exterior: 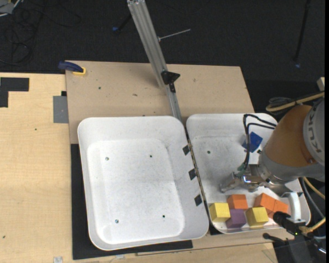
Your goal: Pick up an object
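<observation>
My gripper [231,183] hangs low over the right bin [216,133], just above a cluster of blocks at the bin's front edge. An orange block [237,201] lies directly below it, with a yellow block [220,210] to its left and a purple block [237,218] in front. A second yellow block [257,216] and a second orange block [273,204] lie further right. Behind the wrist, near the bin's right wall, a blue block [254,141] shows partly. I see no block lifted off the bin floor.
The left bin [98,133] adjoins the right one along a shared rim with black clips [191,173]. A metal rail [152,43] slants up from the bins' back edge. The arm's orange band [289,141] and cables cover the right bin's right side.
</observation>
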### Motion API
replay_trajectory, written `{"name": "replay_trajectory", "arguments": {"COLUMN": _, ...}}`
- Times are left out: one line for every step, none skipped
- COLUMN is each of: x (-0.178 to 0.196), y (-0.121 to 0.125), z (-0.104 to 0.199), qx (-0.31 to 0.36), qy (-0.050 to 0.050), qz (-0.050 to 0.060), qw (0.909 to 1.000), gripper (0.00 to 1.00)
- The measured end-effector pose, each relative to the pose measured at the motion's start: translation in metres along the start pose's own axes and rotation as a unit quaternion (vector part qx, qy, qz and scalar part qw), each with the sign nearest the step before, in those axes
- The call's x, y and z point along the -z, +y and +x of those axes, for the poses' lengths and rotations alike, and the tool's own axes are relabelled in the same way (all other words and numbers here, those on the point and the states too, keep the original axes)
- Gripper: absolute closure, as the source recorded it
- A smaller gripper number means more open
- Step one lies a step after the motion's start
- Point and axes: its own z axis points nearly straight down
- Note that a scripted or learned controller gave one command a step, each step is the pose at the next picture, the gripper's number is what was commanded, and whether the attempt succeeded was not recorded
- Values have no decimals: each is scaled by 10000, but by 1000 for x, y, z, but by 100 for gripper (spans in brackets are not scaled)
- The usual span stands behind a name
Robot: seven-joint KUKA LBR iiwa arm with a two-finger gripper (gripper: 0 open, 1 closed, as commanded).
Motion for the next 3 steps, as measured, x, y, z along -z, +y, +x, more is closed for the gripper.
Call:
{"name": "replay_trajectory", "arguments": {"x": 10, "y": -1, "z": -1, "qx": -37, "qy": 8, "qz": 11, "qw": 10000, "gripper": 100}}
{"name": "replay_trajectory", "arguments": {"x": 68, "y": 4, "z": 6, "qx": 26, "qy": -5, "qz": -20, "qw": 10000, "gripper": 100}}
{"name": "replay_trajectory", "arguments": {"x": 119, "y": -6, "z": 4, "qx": 25, "qy": -8, "qz": -21, "qw": 10000, "gripper": 100}}
